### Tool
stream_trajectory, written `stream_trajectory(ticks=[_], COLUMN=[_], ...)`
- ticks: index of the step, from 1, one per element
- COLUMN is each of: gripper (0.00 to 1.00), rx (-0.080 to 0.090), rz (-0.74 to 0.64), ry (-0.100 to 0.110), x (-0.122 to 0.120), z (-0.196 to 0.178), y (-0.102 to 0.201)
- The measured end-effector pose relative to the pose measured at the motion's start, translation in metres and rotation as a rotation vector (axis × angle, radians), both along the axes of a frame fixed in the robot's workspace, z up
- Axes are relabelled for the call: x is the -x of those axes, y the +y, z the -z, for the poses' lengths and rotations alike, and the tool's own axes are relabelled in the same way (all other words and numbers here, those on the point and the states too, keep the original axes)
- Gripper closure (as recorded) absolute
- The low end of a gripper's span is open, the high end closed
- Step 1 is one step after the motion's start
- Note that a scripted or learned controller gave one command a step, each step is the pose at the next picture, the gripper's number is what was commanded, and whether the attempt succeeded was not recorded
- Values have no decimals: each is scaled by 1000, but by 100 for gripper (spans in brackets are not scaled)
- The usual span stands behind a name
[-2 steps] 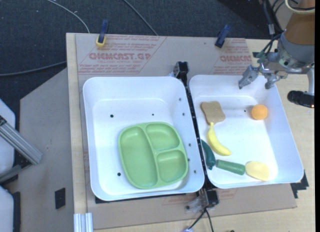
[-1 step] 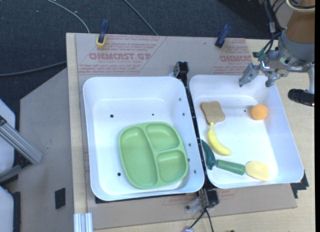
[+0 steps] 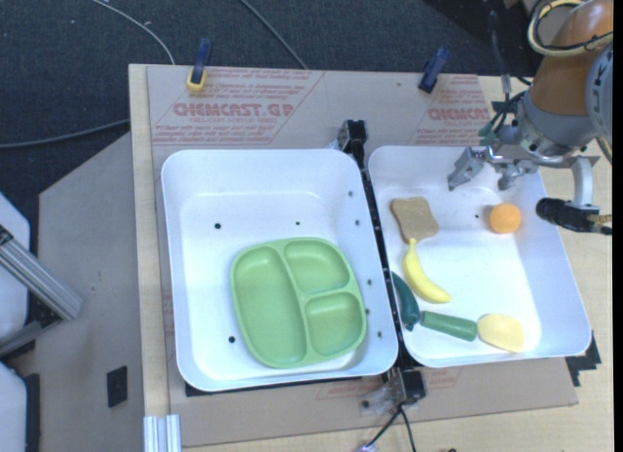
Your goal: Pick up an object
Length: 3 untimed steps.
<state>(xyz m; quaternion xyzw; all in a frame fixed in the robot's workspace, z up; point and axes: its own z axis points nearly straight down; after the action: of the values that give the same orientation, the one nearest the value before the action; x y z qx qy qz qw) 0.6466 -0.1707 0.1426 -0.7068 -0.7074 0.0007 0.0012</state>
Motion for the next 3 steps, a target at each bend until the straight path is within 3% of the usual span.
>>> stream_trajectory(ticks=[1, 2, 3], gripper=[0, 100, 100], rx=[-1, 1, 3], rz=[0, -1, -1], ry=[5, -3, -11], x=[1, -1, -12], z=[54, 39, -18], y=[1, 1, 5])
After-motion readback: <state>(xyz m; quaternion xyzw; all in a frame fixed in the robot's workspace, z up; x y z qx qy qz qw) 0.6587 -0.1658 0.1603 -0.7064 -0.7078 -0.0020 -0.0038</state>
